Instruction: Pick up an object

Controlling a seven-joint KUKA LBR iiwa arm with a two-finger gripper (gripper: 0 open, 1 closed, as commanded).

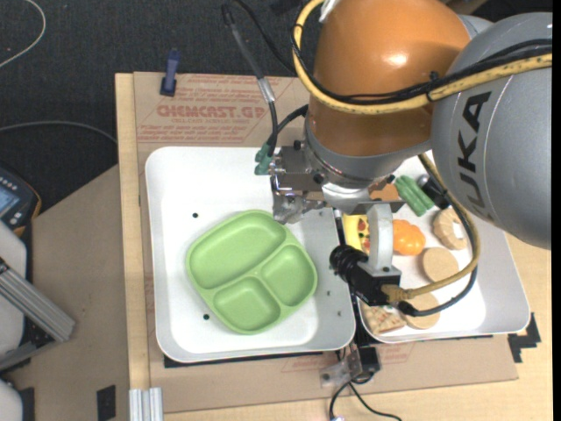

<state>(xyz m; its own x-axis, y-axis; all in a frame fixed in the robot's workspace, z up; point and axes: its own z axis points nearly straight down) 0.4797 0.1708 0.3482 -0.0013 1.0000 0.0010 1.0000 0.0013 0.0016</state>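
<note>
A green three-compartment plate (252, 272) lies tilted in the left bin (166, 235). My gripper (287, 207) hangs low over the left bin's right side, just past the plate's upper right corner. The right bin (504, 301) holds play food: a green piece (412, 193), an orange piece (407, 236), a yellow and red piece (354, 231), tan round pieces (438, 262) (450, 228) and a toast-like slice (383, 319). The arm's orange band and grey body hide much of the right bin's far half.
Both bins rest on a brown board (210, 103) with red lettering. A blue clip (170, 74) sits at the board's far left corner. Cables run over the dark floor (61, 77) at the left.
</note>
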